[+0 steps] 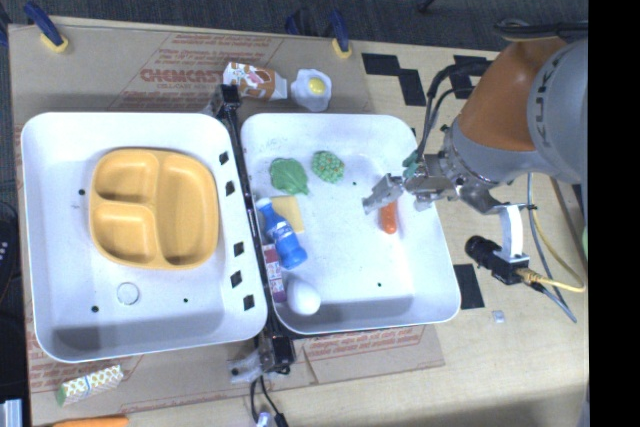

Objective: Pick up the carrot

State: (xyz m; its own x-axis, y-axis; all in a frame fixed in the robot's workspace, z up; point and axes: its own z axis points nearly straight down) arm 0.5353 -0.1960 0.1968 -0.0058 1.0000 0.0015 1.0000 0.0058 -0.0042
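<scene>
The carrot [388, 219] is a small orange piece lying in the right bin [340, 307], near its right wall. My gripper [384, 192] hangs just above the carrot's upper end, reaching in from the right on the grey arm with the orange band [500, 105]. The gripper's metal tip partly overlaps the top of the carrot, so I cannot make out whether the two are touching.
Further left in the right bin lie two green vegetables [288, 175] [327, 165], a yellow block [288, 211], a blue bottle [280, 233] and a white ball [303, 297]. The left bin [60, 315] holds a yellow divided tray [155, 207]. Small items [312, 89] sit behind the bins.
</scene>
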